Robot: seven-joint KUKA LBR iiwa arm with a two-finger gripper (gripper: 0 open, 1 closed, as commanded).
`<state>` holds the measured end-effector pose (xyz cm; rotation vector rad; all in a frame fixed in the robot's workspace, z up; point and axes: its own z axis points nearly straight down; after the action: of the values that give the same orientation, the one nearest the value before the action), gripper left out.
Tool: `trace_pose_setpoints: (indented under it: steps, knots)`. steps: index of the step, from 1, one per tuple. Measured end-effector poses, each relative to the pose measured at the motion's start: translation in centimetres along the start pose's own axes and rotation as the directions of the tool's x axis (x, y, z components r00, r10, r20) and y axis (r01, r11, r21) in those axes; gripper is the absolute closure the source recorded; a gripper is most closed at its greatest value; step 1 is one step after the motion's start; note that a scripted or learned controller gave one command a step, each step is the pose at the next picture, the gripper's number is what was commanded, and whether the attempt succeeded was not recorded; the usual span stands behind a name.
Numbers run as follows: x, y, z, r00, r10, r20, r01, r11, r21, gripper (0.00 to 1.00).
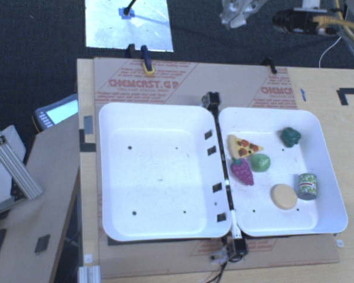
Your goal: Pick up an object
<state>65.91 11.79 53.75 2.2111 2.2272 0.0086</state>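
We see a wooden bench (318,87) bearing two white bins, the left bin (115,114) and the right bin (327,158), over dark carpet; the gripper (239,7) hangs beyond the bench's far edge, well apart from everything. Below it, the right bin holds five objects: one pizza slice (243,145), one grape bunch (242,171), one green ball (260,162), one dark green lump (290,137), one can (307,186) beside one tan disc (284,196).

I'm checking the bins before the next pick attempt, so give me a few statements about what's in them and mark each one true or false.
1. The pizza slice lies in the right bin. True.
2. The purple grapes lie in the left bin. False: they lie in the right bin, below the pizza slice.
3. The small can stands beside the tan round piece. True.
4. The hand is down among the objects. False: it hangs at the view's top, beyond the bins.
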Motion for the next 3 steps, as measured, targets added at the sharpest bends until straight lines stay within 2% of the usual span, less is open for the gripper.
trace_pose_setpoints:
  steps: [1,2,3]
  knots:
    - [-0.2,0.0,0.2,1.000,0.003,0.001,-0.003,1.000,0.003,0.00]
    - [-0.2,0.0,-0.9,1.000,-0.001,0.000,0.001,1.000,0.000,1.00]
    - [-0.2,0.0,-0.9,1.000,-0.002,0.001,0.002,1.000,0.001,0.00]
